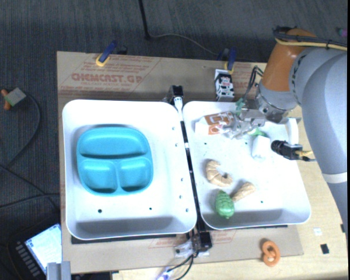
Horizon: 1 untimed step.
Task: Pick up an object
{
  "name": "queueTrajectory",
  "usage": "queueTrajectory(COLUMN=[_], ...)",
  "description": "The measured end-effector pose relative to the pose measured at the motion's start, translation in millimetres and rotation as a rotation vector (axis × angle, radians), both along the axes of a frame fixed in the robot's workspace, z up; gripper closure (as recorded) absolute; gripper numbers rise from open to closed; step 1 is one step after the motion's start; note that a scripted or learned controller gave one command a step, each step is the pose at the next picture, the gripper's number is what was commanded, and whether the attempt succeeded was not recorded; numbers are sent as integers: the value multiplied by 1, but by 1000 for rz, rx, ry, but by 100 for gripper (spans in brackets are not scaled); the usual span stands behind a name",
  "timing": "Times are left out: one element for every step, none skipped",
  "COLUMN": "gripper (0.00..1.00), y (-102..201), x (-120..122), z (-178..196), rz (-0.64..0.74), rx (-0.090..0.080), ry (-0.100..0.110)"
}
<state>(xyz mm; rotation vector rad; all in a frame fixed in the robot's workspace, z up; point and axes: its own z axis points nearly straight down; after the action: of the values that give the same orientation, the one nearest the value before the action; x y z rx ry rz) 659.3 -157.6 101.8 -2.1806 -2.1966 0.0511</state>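
Bins (70, 174) number two; one blue tray (113, 158), one croissant (217, 172).

Even, fairly bright overhead light, no hard hotspots. 2 white bins (128, 112) read near blown-out, with little surface detail on their floors. Soft, short shadows hug the bin rims and the blue tray (114, 159). Dark carpet (41, 16) is dimmer and noisy. Overall soft, low-res; small items are mushy. The arm (324, 98) at right is large and slightly out of focus, and the gripper (242, 121) area is blurred, possibly motion.
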Motion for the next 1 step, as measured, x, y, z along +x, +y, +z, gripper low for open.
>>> queueTrajectory(gripper=[0], y=[0], x=[0], z=[0], rz=[0], rx=[0], ry=[1])
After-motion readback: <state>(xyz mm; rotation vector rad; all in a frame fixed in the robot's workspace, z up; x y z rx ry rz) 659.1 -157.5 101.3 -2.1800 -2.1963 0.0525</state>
